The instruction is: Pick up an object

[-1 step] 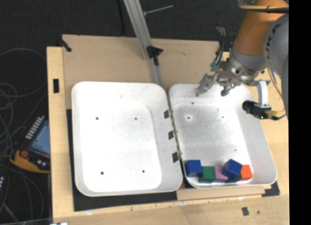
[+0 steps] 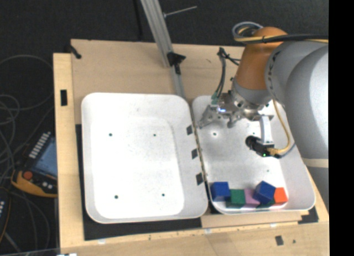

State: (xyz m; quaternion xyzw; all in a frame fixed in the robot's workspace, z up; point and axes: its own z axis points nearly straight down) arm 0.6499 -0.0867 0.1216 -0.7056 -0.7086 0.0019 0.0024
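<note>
Counting five blocks along the right bin's [image 2: 287, 163] near edge: two blue [image 2: 220, 189], one green [image 2: 237, 197], one pink [image 2: 251, 198], one orange [image 2: 280, 195]. Gripper [image 2: 221, 114] hovers at the far end, finger state honestly can't tell.

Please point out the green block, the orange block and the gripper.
green block [image 2: 237, 197]: camera view, its top face.
orange block [image 2: 280, 195]: camera view, its visible face.
gripper [image 2: 221, 112]: camera view, its tip.

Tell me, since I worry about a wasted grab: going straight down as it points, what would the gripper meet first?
Probably bare floor of the right bin; the gripper hangs over its far end, apart from the blocks at the near edge. Depth is unclear.
</note>
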